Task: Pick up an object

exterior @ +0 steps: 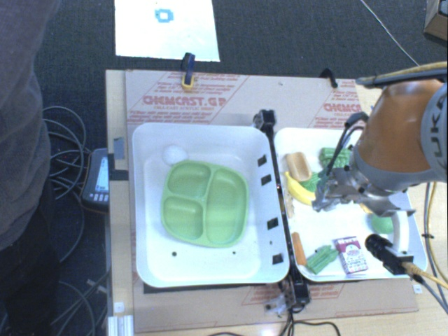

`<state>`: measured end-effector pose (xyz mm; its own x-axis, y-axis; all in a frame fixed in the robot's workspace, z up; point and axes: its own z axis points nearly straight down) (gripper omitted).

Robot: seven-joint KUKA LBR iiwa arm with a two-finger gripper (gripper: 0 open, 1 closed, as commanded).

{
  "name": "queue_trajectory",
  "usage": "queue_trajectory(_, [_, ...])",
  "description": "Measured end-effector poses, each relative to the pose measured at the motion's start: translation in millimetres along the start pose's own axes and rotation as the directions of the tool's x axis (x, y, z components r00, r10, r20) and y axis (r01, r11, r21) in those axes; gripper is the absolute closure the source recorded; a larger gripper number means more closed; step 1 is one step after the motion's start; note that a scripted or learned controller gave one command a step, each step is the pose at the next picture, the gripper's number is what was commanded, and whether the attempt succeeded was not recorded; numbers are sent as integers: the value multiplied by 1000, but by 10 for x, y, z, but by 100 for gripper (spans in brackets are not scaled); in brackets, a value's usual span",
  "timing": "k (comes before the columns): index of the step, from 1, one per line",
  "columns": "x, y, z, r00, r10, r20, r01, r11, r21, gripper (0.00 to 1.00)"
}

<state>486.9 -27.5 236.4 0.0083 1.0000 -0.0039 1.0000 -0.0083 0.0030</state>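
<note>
Yellow banana [299, 190] lies in the right bin [329, 271], just left of the claw [323, 200], with a tan bread piece [299, 165] beyond it. The claw hangs low over the bin; I cannot tell how it is set. Judged step: approach, nothing gripped. Next move calls for centring over the banana, then descending.
</note>
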Motion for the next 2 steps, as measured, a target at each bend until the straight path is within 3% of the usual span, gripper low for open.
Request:
queue_trajectory(1, [627, -22, 552, 1000, -17, -7, 17, 1000, 8, 100])
queue_trajectory(2, [1467, 555, 604, 1000, -21, -8, 21, 1000, -2, 100])
